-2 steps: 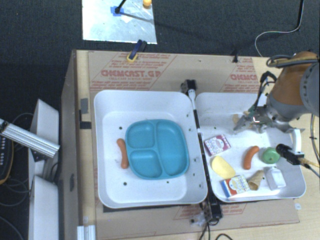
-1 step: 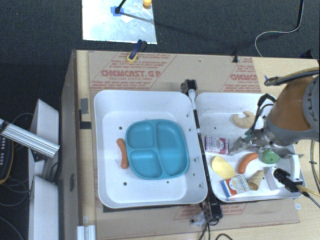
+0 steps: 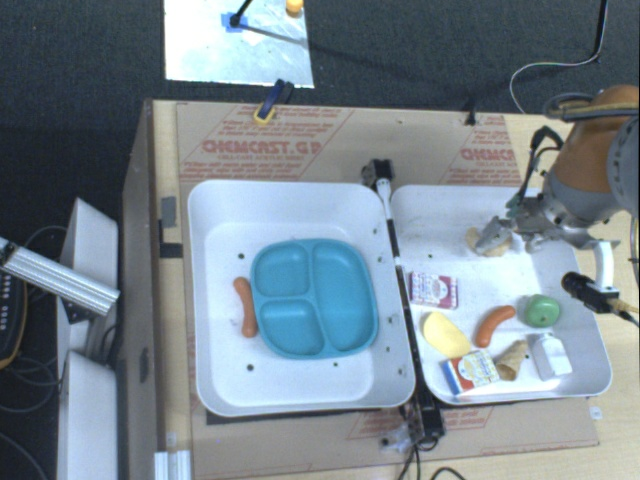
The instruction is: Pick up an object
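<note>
The arm (image 3: 590,163) is reaching in from the right over the far part of the right bin (image 3: 590,383), its orange band sitting above the grey wrist. The hand (image 3: 497,236) is hanging low at that bin's back area, right over a small pale tan object (image 3: 480,240) — whether its tips are touching the object, and how far apart they are standing, I cannot tell from this slant.

Other things are lying in the same bin, nearer the front: a small pink-and-white carton (image 3: 433,289) close to the divider, a yellow piece (image 3: 446,334) just below it, an orange sausage (image 3: 495,324) lying at a tilt, a green round item (image 3: 542,311) beside it, a red-and-white box (image 3: 471,371) at the front edge, a tan cone-shaped piece (image 3: 511,358) and a white block (image 3: 548,356).

The left bin (image 3: 210,268) is carrying a blue divided tray (image 3: 314,297) — a second orange sausage (image 3: 245,306) is lying just beside the tray's left edge. Both bins are sitting side by side on the cardboard-covered tabletop (image 3: 300,143).
</note>
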### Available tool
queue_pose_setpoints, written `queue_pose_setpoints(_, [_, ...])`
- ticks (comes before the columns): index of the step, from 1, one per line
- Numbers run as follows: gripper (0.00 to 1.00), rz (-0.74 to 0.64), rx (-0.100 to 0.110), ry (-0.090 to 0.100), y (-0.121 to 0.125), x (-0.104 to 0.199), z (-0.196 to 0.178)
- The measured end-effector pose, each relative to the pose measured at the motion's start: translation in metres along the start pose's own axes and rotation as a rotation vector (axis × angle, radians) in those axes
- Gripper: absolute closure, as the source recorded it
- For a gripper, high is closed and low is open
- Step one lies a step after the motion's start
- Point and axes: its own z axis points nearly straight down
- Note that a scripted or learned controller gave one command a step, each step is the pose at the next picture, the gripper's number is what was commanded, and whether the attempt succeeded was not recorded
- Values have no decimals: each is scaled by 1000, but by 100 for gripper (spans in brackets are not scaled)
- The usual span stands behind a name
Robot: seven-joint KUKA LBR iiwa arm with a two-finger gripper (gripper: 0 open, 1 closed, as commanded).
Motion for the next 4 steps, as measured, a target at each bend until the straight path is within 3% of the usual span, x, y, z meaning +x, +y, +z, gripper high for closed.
queue_pose_setpoints(2, [0,2,4,2,-109,48,16])
queue_pose_setpoints(3, [100,2,0,1,-108,47,5])
queue_pose_setpoints(4, [100,1,-2,1,-107,47,-6])
